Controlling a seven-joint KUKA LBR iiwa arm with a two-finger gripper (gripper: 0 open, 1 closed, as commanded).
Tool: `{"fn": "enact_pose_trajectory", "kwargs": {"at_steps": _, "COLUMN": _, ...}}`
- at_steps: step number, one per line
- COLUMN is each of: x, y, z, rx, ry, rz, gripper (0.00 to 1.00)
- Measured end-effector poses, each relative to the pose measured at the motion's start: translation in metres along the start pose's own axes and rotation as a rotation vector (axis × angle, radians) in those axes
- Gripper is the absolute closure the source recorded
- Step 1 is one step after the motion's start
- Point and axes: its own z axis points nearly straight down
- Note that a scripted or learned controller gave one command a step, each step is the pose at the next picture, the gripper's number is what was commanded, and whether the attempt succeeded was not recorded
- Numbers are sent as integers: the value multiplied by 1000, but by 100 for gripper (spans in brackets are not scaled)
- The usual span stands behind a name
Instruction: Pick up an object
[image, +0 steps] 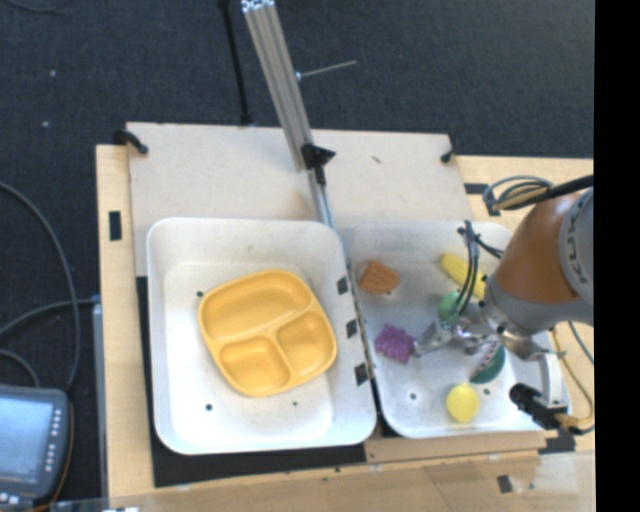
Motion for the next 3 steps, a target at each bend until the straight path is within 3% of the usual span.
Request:
{"fn": "enact_pose_trajectory", "kwargs": {"at_steps": 1, "x": -1, "y": 2, "z": -14, "rx": -9, "ry": 0, "rz": 5, "gripper": 100}}
{"fn": "enact_pose_trajectory", "kwargs": {"at_steps": 3, "x": -12, "y": 9, "z": -108, "rx": -12, "ry": -3, "rz": -4, "gripper": 100}}
